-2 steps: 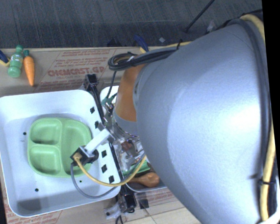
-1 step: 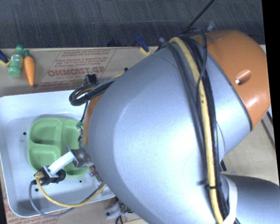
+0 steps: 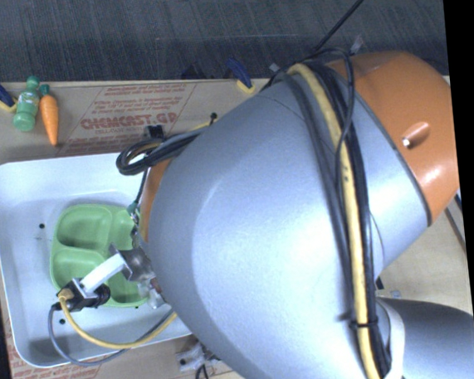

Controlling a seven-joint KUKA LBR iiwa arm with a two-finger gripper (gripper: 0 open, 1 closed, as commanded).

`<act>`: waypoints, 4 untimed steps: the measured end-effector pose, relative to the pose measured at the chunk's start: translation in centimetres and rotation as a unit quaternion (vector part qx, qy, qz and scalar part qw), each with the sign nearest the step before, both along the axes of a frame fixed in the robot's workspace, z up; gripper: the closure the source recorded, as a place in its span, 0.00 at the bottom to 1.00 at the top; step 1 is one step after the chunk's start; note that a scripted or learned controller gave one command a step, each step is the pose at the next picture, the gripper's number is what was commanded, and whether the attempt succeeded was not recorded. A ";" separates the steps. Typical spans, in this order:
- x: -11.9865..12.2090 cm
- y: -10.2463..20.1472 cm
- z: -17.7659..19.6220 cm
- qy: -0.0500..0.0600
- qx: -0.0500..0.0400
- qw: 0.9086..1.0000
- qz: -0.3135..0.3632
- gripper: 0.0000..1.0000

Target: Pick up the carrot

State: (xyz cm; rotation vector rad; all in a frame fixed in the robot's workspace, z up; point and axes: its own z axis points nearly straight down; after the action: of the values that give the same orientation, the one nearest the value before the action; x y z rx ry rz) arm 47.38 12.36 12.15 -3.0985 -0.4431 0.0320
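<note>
the task looks barely begun, as far as this view lets me judge. the carrot (image 3: 49,116), orange with a small green top, lies on the printed brown cardboard sheet (image 3: 130,113) beyond the far rim of the left white bin (image 3: 13,248). it is outside the bin, near the sheet's far left corner, and just beside a green toy (image 3: 25,110) of a kind i cannot make out. nothing touches the carrot, and it is well apart from the robot. the grey arm (image 3: 284,246) reaches over the bench and hides much of it. the gripper (image 3: 141,273) hangs low over the left bin, at the edge of a green lobed thing (image 3: 88,240), perhaps a toy pepper, which sits on the bin floor. the arm's bulk covers the gripper's working end, so i cannot tell whether it is wide or narrow, or whether anything is in it. what is left, by my reckoning, is nearly everything: moving over the far rim to the carrot, closing on it and lifting it.
</note>
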 end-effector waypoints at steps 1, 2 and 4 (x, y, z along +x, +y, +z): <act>0.1 -1.9 1.9 -0.006 -0.001 1.000 -0.012 1.00; 3.2 -4.4 6.9 -0.003 -0.002 0.999 -0.032 1.00; 0.5 -6.7 7.6 0.001 0.008 0.988 0.154 1.00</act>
State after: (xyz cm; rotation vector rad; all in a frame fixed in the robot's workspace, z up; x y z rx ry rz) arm 47.85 5.67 19.74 -2.9814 -0.9107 0.0354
